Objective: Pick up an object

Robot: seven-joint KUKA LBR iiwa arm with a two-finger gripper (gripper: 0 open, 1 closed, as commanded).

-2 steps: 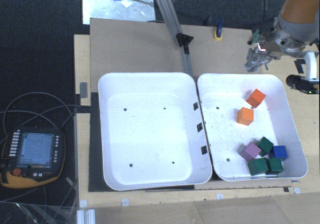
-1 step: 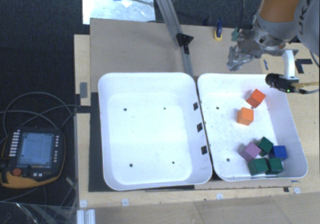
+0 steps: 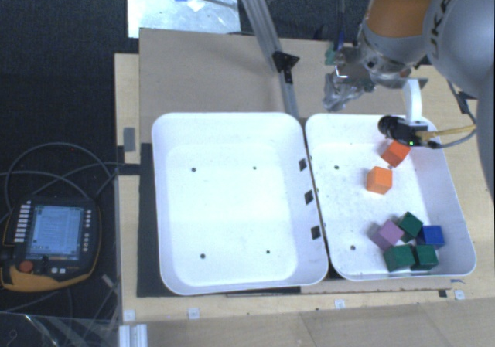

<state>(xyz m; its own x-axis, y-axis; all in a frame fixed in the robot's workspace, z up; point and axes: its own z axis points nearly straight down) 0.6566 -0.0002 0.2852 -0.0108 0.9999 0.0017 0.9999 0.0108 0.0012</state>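
Note:
The right bin (image 3: 448, 183) holds several small blocks. Two orange cubes lie in its upper part, one (image 3: 395, 152) near the far right and one (image 3: 379, 180) just below it. At the near right corner are a purple block (image 3: 389, 233), a blue block (image 3: 431, 236) and three green blocks (image 3: 410, 224) (image 3: 398, 258) (image 3: 425, 256) huddled together. My gripper (image 3: 339, 96) hangs over the far rim of the right bin, near its left corner, apart from every block. I see nothing in it.
The left bin (image 3: 166, 183) lies beside the right one, sharing a middle wall. A black sensor (image 3: 398, 130) on a white bracket hangs off the wrist over the upper orange cube. A slanted metal pole (image 3: 263, 21) stands behind the bins. A teach pendant (image 3: 50, 241) lies far left.

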